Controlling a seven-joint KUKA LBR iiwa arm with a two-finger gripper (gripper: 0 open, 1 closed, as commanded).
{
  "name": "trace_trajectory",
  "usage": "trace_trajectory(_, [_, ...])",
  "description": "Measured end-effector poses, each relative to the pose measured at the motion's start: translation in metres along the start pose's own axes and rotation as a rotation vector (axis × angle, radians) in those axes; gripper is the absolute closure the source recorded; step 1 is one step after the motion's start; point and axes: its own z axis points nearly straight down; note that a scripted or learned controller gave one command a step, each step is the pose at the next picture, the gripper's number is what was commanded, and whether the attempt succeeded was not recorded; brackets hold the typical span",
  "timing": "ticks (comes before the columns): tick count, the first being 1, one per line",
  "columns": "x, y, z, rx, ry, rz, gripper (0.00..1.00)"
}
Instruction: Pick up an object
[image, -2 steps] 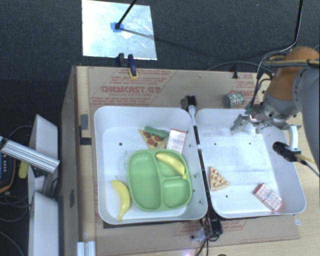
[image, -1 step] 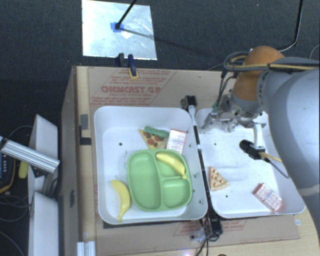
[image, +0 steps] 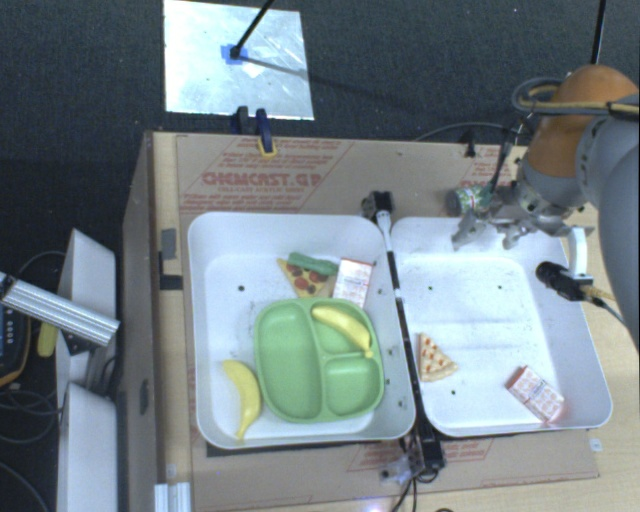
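Resting on cardboard-topped bench (image: 300, 175) w/ dark carpet (image: 80, 90) around: two bins (image: 215, 300); pincer (image: 490, 215) state unclear.

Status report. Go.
Gripper over right bin's far edge, holding nothing visible. Pizza slice and packet untouched in it. Path clear.

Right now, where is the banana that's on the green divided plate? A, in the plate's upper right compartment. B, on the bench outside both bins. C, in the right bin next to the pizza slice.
A: the banana lies across the green divided plate's upper right compartment in the left bin.
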Motion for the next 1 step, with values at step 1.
trace_trajectory(1, [0.0303,-0.0016,-0.0115,0.002,0.002,-0.003,0.00])
